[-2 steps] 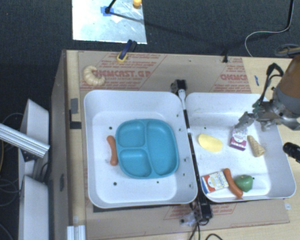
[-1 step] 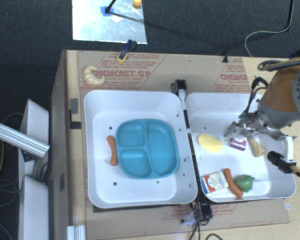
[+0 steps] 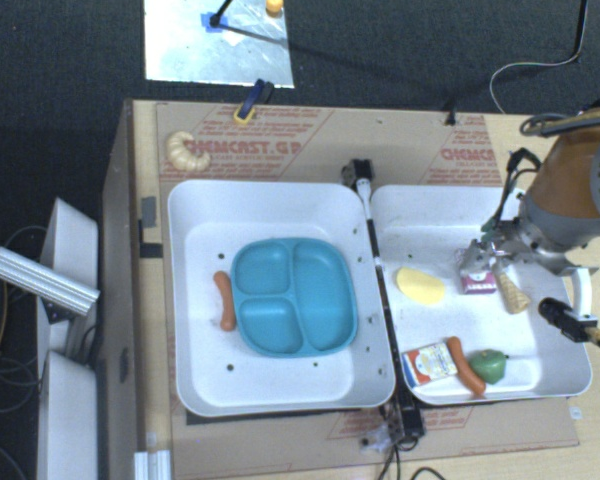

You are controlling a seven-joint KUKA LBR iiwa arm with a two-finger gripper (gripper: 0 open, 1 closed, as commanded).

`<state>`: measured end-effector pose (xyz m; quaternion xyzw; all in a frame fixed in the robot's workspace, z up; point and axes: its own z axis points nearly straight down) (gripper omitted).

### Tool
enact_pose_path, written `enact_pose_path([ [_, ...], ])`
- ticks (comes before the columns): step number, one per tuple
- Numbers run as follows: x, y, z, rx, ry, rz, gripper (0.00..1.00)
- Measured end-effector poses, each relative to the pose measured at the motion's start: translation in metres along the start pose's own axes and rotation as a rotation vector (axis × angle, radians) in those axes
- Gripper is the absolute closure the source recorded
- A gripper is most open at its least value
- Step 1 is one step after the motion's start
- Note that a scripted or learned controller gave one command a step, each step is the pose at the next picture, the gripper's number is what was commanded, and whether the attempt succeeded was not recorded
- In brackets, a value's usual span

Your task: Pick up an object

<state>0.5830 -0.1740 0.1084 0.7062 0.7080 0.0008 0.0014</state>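
In the right white bin point(image 3: 565, 363), the metal gripper point(image 3: 477, 265) hung just above a small pink-and-white box point(image 3: 478, 284), beside a pale yellow oval piece point(image 3: 420, 286); its grip state was unclear.

Glossy blue plastic tray point(image 3: 292, 296); smooth white plastic bins point(image 3: 202, 363); matt cardboard bench point(image 3: 310, 140).

Looked like a robotics lab: cardboard-topped bench point(image 3: 280, 148) left of the gripper point(image 3: 477, 264), two white bins point(image 3: 195, 268), loose cables point(image 3: 540, 68), dark carpet, toy food.
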Motion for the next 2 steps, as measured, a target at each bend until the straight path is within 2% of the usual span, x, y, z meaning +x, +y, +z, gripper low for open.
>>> enact_pose_path([
  [1,0.019,-0.014,0.002,0.002,0.001,0.0,1.0],
  [2,0.071,0.0,-0.063,-0.001,0.001,-0.002,1.0],
])
